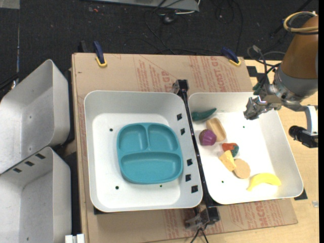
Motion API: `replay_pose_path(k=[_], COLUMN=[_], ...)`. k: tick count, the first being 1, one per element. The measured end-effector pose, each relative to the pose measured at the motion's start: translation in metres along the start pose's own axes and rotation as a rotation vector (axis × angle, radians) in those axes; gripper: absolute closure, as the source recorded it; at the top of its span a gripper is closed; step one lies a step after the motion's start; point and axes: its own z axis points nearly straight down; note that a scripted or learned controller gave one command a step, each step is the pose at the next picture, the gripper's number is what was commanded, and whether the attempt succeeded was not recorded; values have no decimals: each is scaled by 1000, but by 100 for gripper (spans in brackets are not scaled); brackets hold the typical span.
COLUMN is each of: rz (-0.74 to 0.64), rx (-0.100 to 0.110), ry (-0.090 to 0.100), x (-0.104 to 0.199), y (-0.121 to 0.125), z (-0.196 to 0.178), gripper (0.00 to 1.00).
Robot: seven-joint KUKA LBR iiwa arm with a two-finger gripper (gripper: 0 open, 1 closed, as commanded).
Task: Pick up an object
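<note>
The yellow banana lies nearest the camera, in the front corner of the right bin. It is a toy. Just beside it sits a round tan piece, touching a yellow wedge. A little farther back are a small red and green thing, a purple ball like an onion, a long tan piece like bread, and a dark green curved piece by the back wall.

The left bin holds a teal tray with three parts.

The gripper hangs over the back of the right bin, well apart from all the toys. Nothing is between its fingers. It is small and dark here, so I cannot tell if the jaws are apart or closed.

These toys look light and hard, like plastic food. They should not break or squash. They may be smooth and slippery, so round ones like the purple ball could pop out of a pinch. The long tan piece looks easiest, I think: pinch it across its narrow middle. The banana would also work, gripped across its thin body.

The green piece is partly tucked against the bin wall, so its full shape is hard to see. The red and green thing is too small to name. The arm is cut off at the picture's edge.
</note>
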Motion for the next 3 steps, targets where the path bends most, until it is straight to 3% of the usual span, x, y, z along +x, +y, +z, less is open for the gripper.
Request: replay_pose_path(k=[1, 2, 3], rz=[0, -4, -4], rx=[1, 7, 8], ry=[0, 3, 4], x=[0, 50, 106], y=[2, 9, -3], z=[-51, -43, -44], gripper=[100, 100, 100])
